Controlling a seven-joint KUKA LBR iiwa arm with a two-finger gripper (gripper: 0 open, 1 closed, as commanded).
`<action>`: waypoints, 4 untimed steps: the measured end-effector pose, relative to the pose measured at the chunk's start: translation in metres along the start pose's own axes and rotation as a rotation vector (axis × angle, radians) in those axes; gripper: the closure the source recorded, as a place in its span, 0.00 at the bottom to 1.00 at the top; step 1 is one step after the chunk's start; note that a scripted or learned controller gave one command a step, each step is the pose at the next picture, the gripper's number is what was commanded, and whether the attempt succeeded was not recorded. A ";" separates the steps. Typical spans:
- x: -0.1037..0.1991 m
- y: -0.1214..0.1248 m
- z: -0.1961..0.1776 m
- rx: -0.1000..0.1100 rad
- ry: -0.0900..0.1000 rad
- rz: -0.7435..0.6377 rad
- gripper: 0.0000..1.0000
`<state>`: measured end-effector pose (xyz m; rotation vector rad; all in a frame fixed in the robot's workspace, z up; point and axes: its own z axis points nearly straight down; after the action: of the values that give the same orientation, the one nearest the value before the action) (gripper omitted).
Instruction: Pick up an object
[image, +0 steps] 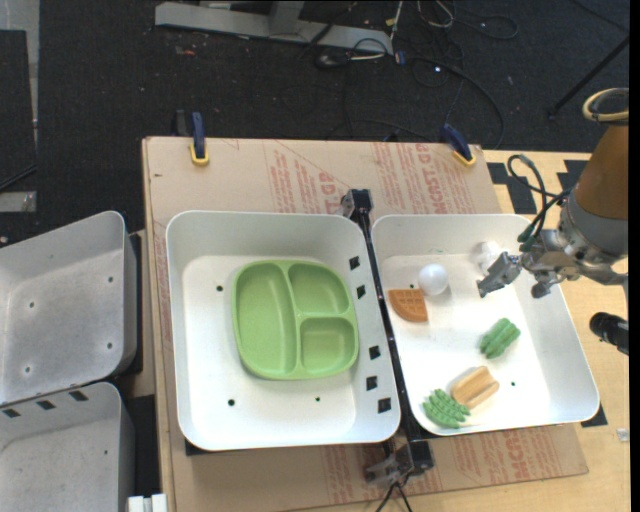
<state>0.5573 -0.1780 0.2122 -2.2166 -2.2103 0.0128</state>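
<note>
Tabletop (260, 170): one, flat brown board with faint red print, clamped along the far edge by two yellow-and-blue clamps.
Bins: two, shallow, white, smooth, rounded corners, side by side; left bin (195, 330), right bin (560, 380); black clips along the shared edge.
Plate (296, 318): one, pale green, glossy plastic, rounded rectangle with three compartments, lying flat in the middle of the left bin.
Arm (605, 190): one, orange-brown band above a grey wrist, reaching in from the right over the far right corner of the right bin.
Hand (508, 268): one, grey metal, two short fingers spread apart, nothing between them; above the far right part of the right bin.
Objects in right bin: five in all, well apart from one another save the last two below.
Tan block (475, 386): one, oblong, smooth, bread-like, near edge of the right bin.
Green ridged piece (499, 337): one, dark green, chunky with grooves, right of the bin's middle.
Green spiky piece (444, 408): one, leaf-like with toothed edge, touching the tan block's left end.
Orange wedge (409, 304): one, flat, rounded on the near side, far left of the right bin.
White ball (433, 278): one, round, smooth, just beside the orange wedge on its far right side, left of the hand.
</note>
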 end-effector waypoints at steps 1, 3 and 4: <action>0.001 0.003 -0.008 -0.013 -0.002 -0.004 0.00; -0.011 0.010 0.106 -0.013 -0.002 -0.002 0.00; -0.010 0.010 0.120 -0.013 -0.002 -0.003 0.00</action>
<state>0.5658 -0.1878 0.0919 -2.2215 -2.2208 0.0007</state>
